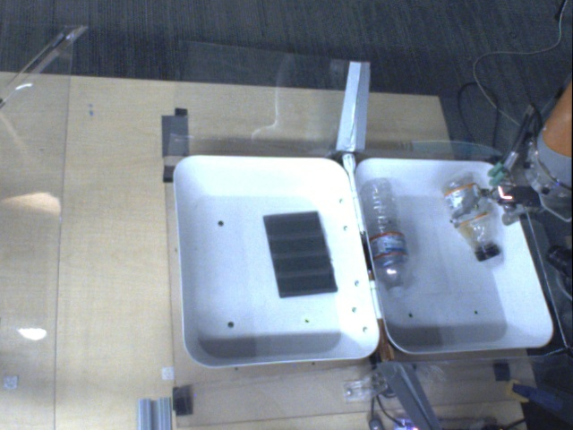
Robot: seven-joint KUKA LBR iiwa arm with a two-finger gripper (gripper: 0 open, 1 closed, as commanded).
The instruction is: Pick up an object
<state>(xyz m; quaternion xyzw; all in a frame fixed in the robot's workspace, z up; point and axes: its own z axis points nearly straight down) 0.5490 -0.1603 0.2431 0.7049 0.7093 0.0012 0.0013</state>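
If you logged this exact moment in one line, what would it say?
gripper: over right bin, beside crumpled clear bottle | water bottle: lying at right bin's left wall | dark pad: flat in left bin

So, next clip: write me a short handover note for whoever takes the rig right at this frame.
Gripper: at the right bin's upper right, beside a crumpled clear bottle; whether it grips anything is unclear.
Things: a second clear plastic bottle lies along the right bin's left wall. A dark ridged rectangular pad lies flat mid left bin.
Done: no lift is visible.
Left: secure one object and raise it, probably the crumpled bottle nearest the gripper.
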